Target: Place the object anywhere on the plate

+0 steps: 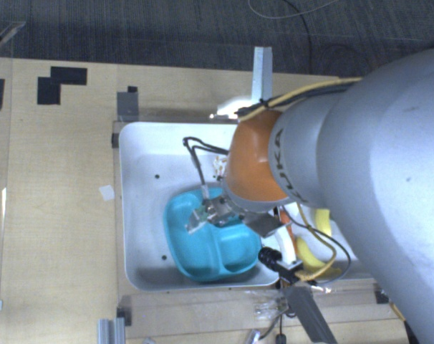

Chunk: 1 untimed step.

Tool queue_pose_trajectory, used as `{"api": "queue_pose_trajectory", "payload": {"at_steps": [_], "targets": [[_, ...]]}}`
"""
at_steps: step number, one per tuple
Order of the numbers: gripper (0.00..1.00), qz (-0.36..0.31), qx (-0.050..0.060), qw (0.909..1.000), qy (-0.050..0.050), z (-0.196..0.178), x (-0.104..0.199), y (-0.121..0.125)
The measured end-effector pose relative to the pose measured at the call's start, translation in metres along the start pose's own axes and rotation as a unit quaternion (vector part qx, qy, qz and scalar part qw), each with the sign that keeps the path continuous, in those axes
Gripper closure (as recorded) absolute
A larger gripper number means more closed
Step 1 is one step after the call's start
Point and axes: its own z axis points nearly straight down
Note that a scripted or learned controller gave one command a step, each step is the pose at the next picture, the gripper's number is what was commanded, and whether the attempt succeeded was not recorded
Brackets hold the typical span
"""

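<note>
Camera view: the claw (201,217) hangs over the blue plate (210,246) in the left white bin (142,192) on the desk (52,213). Whether it is spread or pinching cannot be told. A yellow object (316,242) lies right of the plate, beneath the arm (360,170).

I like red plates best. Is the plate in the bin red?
No, the plate lying in the white bin is bright blue, with the gripper over it.
</note>
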Motion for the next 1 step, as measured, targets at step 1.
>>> {"api": "queue_pose_trajectory", "payload": {"at_steps": [1], "targets": [[1.0, -0.002, 0.001, 1.0, 0.001, -0.0068, 0.0021, 0.0004]]}}
